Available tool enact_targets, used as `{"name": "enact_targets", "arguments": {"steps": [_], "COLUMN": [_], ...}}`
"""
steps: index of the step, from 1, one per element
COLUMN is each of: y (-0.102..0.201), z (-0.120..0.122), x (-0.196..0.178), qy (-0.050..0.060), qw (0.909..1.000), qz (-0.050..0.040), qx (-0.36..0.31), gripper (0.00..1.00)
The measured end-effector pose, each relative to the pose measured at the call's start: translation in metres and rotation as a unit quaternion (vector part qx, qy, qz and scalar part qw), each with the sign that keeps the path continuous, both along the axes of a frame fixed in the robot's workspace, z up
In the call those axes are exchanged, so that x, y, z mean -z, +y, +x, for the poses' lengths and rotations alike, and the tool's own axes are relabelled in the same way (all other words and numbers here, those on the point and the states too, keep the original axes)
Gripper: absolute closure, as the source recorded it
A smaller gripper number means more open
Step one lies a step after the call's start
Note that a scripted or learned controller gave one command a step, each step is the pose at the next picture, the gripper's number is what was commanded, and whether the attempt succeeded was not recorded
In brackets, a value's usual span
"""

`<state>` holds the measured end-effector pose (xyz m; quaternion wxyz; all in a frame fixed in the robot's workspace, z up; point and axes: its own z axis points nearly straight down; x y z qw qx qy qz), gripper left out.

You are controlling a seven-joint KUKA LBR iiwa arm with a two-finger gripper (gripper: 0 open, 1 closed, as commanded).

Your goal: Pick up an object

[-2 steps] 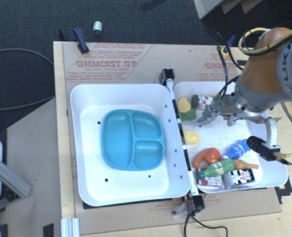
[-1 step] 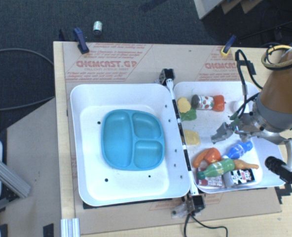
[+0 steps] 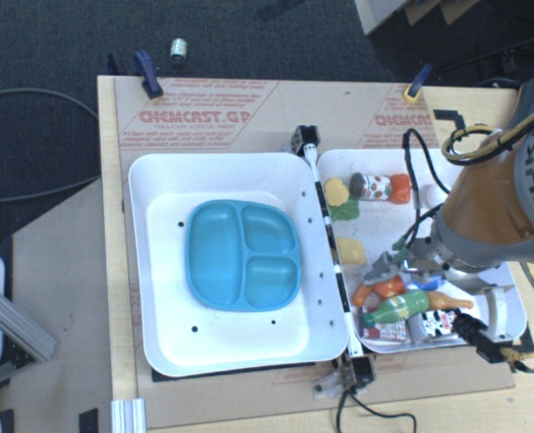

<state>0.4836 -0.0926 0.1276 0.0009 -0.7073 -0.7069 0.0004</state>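
Descent is the step in hand, by my reading: the arm [image 3: 488, 210] reaches in from three o'clock and the jaws [image 3: 402, 262] are down low inside the right bin [image 3: 515, 318], hanging just above the clutter at its six o'clock end. Whether they are open or closed I cannot tell (the wrist body covers them from this angle). Nothing can be seen lifted, so no object counts as picked yet.

Nearest candidates: the orange carrot-like piece [image 3: 382, 289] just below the jaws and the green bottle [image 3: 399, 308] lying on its side beside it, both crowded against a small printed packet [image 3: 386, 331]. Up at twelve o'clock in the same bin sit a yellow lump [image 3: 337, 190], a green piece [image 3: 344, 211] and a small can [image 3: 375, 186], well apart from the jaws.

Left bin [image 3: 154, 332] holds only the blue divided plate [image 3: 243, 253].

Next move calls for settling on one item and closing squarely around it before lifting; the tight packing could spoil the grip.
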Motion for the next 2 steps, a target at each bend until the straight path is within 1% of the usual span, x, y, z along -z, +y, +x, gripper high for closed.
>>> {"name": "enact_targets", "arguments": {"steps": [1,2], "y": [0.000,0.000], "z": [0.000,0.001], "x": [0.039,0.029], "qy": [-0.003,-0.005], "qw": [1.0000,1.0000], "qz": [0.0024,0.0017], "qx": [-0.001,-0.001], "gripper": [0.00,1.00]}}
